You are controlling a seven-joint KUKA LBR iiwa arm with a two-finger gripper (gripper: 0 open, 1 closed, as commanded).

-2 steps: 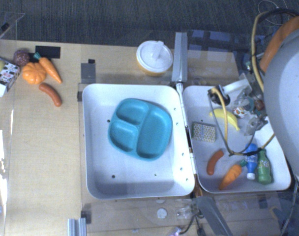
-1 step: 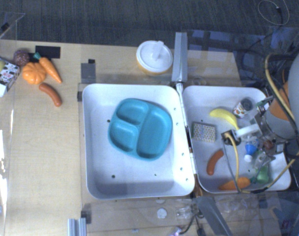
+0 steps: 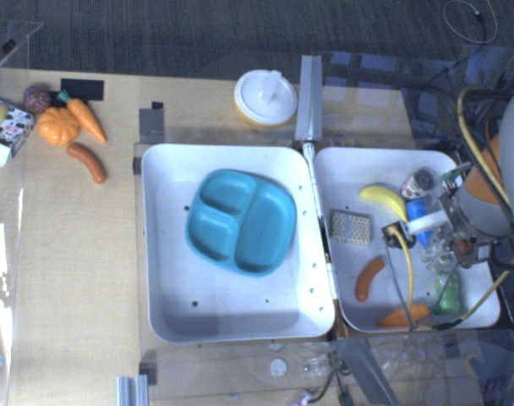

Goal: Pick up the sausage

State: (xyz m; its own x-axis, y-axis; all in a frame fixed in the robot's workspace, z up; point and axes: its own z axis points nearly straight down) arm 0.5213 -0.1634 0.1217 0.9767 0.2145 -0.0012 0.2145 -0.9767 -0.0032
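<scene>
The sausage [image 3: 369, 278] is a short orange-red link lying at a slant on the floor of the right bin [image 3: 346, 307], in its lower left part. My gripper [image 3: 441, 256] hangs over the right side of that bin, to the right of the sausage and well apart from it. Cables and the wrist body crowd around it. Nothing shows in its grasp.
The right bin also holds a banana [image 3: 384, 199], a speckled square pad [image 3: 351, 226], a blue can [image 3: 415, 211], a carrot [image 3: 402, 315] and a green bottle [image 3: 448, 295]. A blue divided plate [image 3: 240, 221] lies in the left bin. A second sausage [image 3: 88, 162] lies on the bench, far left.
</scene>
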